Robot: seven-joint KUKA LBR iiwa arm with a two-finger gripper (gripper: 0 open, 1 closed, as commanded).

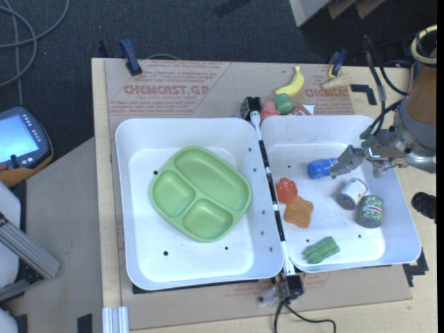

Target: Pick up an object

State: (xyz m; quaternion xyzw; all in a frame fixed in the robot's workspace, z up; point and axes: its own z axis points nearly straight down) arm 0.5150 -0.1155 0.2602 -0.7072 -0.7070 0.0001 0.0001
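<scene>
Pincer [345, 164] touching blue object [318, 168], grip state unclear, right bin [399, 245] crowded, rim near

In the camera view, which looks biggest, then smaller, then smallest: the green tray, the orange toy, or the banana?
1. Green tray, by far.
2 and 3. Orange toy and banana look alike in size; I can't rank them.

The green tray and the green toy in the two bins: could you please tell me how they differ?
The green tray lies in the left bin; the green toy lies in the right bin, near its front edge. The tray is far larger and takes up much of its bin's floor; the toy is small. The tray is pale green with three compartments; the toy is darker green and ridged. Both lie flat on a white bin floor, apart from the pincer.
</scene>
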